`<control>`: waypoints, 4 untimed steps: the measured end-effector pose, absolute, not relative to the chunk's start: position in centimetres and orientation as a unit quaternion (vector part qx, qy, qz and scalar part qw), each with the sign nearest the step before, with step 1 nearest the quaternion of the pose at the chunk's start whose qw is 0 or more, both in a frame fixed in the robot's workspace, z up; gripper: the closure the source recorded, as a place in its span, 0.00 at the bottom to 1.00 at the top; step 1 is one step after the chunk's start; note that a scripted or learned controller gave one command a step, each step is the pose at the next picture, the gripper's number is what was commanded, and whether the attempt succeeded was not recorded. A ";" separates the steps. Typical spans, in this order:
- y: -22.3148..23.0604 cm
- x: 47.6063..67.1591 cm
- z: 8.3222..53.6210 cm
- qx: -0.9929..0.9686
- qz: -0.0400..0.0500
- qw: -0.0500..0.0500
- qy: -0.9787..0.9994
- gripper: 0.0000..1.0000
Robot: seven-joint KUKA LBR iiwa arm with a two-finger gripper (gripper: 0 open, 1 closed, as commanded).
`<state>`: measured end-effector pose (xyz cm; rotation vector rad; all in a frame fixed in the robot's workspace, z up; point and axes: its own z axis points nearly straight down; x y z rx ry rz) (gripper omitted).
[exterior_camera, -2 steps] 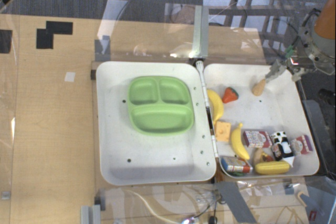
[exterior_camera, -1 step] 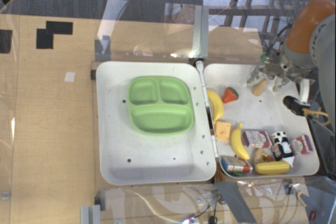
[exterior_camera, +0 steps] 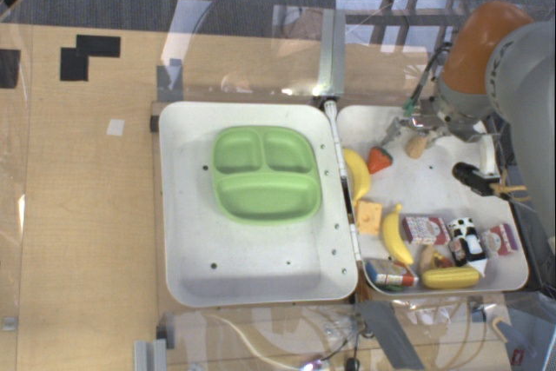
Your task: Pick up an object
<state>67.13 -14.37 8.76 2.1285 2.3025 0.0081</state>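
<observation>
Entry: pick, approach step, nothing lifted yet

1. Tool: low over the far end of the right bin; whether it stands apart or together cannot be made out; nothing seen clamped in it
2. Peg: tan, short, lying just beside the tool on its near side; touching or clear of it, not certain; judged the likeliest pick
3. Strawberry: red, near the tool, to its left and a little nearer the camera
4. Banana: beyond the strawberry, against the bin's left wall
5. Cheese, second banana, box, cow: clustered well apart from the tool, at the bin's near end
6. Left bin: farthest left of the tool, holds a green plate
7. Surface: pale wood, carries both bins

Next move, as judged: centre over the peg, settle lower, close on it, then raise it clear of the strawberry
</observation>
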 end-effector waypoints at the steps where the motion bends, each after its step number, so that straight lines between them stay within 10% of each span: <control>1: -9.0 64.2 8.9 0.676 0.004 0.004 0.737 0.00; 2: -6.4 62.7 18.7 0.712 0.003 0.003 0.702 0.00; 4: -8.8 62.3 9.5 0.717 0.003 0.002 0.697 0.00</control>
